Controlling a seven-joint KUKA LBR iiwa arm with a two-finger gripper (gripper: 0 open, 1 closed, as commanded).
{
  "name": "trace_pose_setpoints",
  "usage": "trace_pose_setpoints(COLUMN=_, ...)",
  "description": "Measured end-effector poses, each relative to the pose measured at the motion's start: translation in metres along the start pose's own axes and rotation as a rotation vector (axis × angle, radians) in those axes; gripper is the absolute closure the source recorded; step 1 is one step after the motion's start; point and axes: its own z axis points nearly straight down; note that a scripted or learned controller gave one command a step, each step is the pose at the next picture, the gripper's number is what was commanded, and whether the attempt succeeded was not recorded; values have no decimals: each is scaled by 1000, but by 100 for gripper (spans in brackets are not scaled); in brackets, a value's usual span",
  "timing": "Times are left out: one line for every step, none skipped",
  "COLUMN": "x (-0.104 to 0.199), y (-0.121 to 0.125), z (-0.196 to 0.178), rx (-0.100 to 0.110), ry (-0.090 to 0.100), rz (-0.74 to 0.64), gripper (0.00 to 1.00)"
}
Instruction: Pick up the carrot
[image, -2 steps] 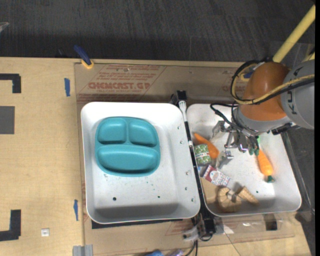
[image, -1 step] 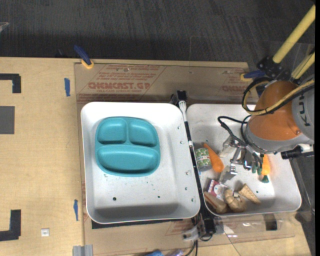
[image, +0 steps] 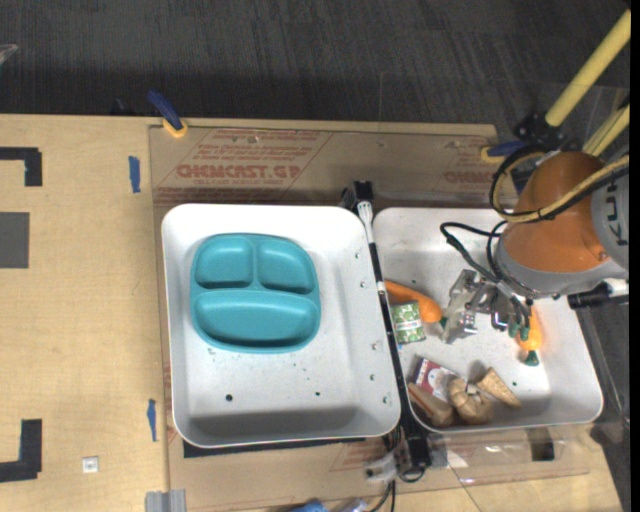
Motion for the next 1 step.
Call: trace_pose_setpoints(x=29, y=2, z=10, rx=0, ry=2, rz=160, gripper=100)
